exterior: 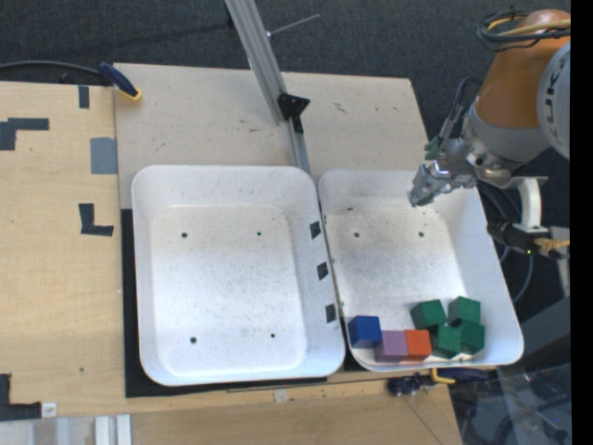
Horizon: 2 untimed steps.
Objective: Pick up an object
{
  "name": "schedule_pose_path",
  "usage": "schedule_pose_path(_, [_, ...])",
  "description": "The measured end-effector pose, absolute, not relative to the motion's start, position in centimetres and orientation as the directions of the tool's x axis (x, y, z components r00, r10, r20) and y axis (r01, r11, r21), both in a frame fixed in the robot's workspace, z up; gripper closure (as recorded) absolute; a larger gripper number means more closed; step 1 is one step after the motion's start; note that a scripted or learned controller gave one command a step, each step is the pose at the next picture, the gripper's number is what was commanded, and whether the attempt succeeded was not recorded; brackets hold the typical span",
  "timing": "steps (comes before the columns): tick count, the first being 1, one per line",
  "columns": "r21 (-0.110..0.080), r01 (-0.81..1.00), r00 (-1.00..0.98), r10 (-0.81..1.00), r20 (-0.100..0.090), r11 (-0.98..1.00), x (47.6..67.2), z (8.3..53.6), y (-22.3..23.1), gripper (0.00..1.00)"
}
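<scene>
Claw [424,191] hangs over the far end of the right bin [482,239]; whether it is open or closed cannot be determined. Blue [365,330], purple [394,345], orange [418,343] and green blocks [451,324] sit clustered at that bin's near edge, well apart from the claw.

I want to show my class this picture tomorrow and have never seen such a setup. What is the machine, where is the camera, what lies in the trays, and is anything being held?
The machine is a robot arm, grey and orange, reaching in from the right. Its gripper hangs over the far end of the right bin; nothing can be seen between its fingers. One camera looks down on the bench at a slant. Two shallow white bins sit side by side. Small blocks are bunched in the right bin's near corner: a blue block, a purple block, an orange block and some green blocks. The left bin is beside it.
</scene>
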<state>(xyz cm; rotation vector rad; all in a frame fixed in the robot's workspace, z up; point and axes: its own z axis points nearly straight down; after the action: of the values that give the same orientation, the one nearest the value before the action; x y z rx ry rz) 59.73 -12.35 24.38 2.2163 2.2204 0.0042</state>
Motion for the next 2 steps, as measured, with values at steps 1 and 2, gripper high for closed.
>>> schedule_pose_path(1, [0.000,1.000,-0.006,1.000,0.002,0.006,59.9,25.0,-7.6,1.00])
schedule_pose_path(2, [0.000,1.000,-0.006,1.000,0.002,0.006,59.4,25.4,-2.6,1.00])
